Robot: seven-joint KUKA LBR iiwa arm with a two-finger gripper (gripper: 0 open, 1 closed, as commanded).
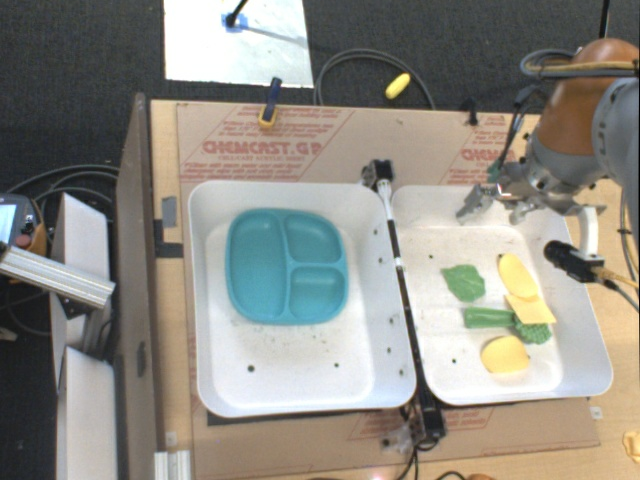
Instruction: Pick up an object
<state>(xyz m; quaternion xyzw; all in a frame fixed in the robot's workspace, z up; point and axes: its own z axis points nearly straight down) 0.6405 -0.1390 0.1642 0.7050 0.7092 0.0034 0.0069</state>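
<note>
My gripper (496, 206) hangs over the far edge of the right bin (580, 378), open, with nothing between its fingers. Nearer in that bin lie a green leaf-shaped piece (463, 281), a yellow banana-like piece (517, 275), a flat yellow slice (534, 311), a green stalk-shaped toy (492, 318) and a round yellow piece (505, 355). All of them lie apart from the gripper, toward the near side of the bin.
The left bin (215, 368) holds a teal divided plate (287, 266). A black divider rail (398, 268) runs between the bins. Behind the bins, on the cardboard, sit a yellow-and-blue clamp (270, 103) and a small yellow object (397, 86).
</note>
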